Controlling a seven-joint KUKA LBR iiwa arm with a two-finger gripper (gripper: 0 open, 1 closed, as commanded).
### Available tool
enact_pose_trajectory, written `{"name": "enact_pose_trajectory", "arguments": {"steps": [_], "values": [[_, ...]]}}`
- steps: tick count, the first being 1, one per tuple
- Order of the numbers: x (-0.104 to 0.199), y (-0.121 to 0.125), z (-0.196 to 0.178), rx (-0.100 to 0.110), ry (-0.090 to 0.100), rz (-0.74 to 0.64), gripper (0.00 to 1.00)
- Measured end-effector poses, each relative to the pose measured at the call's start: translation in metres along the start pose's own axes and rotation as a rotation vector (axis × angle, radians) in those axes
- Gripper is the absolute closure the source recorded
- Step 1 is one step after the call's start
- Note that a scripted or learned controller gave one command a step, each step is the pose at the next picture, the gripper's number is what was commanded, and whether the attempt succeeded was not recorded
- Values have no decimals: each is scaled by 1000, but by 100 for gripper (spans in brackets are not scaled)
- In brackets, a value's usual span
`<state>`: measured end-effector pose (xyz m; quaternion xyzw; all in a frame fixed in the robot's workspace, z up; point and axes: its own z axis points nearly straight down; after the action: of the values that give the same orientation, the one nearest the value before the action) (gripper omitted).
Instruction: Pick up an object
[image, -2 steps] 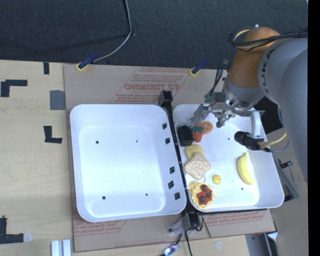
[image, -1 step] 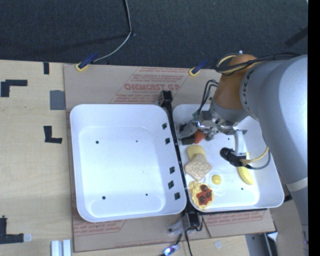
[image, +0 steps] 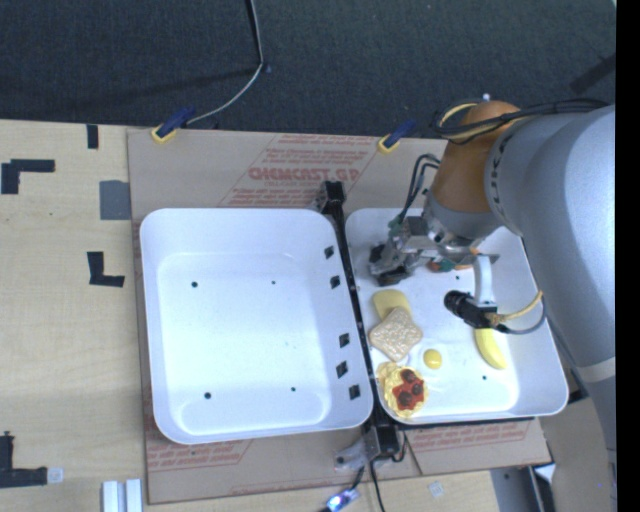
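From above, the claw (image: 392, 256) sits low in the right bin (image: 530, 390), just above the yellow piece (image: 391, 300) and cracker (image: 396, 333); whether it is wide or narrow I cannot tell. It should centre over one piece before closing.

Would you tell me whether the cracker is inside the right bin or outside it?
Inside: the cracker lies flat on the right bin floor, beside the divider.

The grey arm (image: 560, 200) is reaching in from the right. Its orange-banded wrist (image: 465, 175) is tilting the gripper (image: 392, 258) downward.
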<state>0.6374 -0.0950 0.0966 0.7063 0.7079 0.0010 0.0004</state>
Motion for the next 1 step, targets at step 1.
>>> {"name": "enact_pose_trajectory", "arguments": {"steps": [1], "values": [[31,-74,-92,3,2,0,100]]}}
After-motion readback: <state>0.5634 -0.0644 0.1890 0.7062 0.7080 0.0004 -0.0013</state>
